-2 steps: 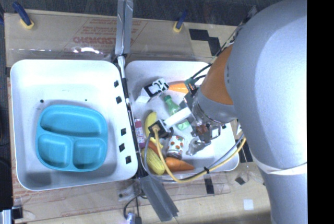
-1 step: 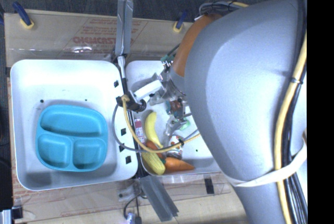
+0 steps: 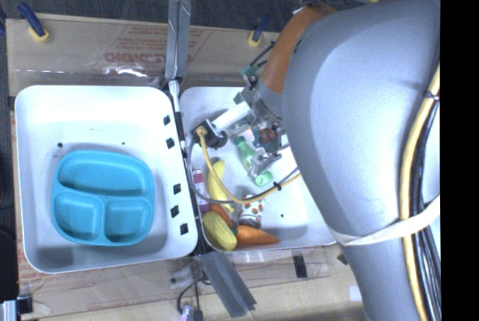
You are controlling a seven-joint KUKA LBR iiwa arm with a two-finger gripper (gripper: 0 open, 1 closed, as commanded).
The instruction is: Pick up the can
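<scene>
We see the grey arm [image 3: 359, 125] reaching from the right into the right bin [image 3: 314, 226], its claw [image 3: 258, 151] low over the bin's middle; we cannot tell its state. The can [image 3: 250, 215] lies near the bin's front edge, just beside a carrot [image 3: 257, 237] and a corn cob [image 3: 218, 230], with a banana [image 3: 215, 179] behind them. A green bottle [image 3: 247, 153] lies under the claw. The left bin [image 3: 37, 110] holds a blue divided tray [image 3: 105, 197].
</scene>
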